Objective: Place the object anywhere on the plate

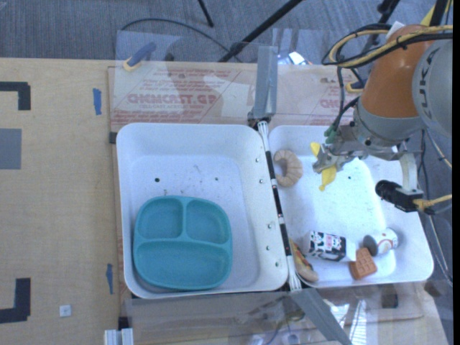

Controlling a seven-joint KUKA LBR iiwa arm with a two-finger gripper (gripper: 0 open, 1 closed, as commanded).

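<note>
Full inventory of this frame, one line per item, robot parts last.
plate: 1, teal, three compartments, left bin
left bin: 1, white
right bin: 1, white
ring-shaped item: 1, tan, right bin's upper left
yellow object: 1, right bin, at the tool
black-and-white carton: 1, right bin, lower middle
waffle-like piece: 1, orange, lower right
white bottle-like item: 1, lower right
arm: 1, grey and orange, over right bin
tool: 1, grey, above yellow object

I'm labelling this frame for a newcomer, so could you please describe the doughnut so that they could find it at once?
Start at the right bin, the one without the teal plate. Look at its upper left corner, right beside the divider between the bins. There lies the doughnut: a tan ring with a hole, the only ring-shaped thing, well apart from the items clustered along the bin's lower edge.
</note>
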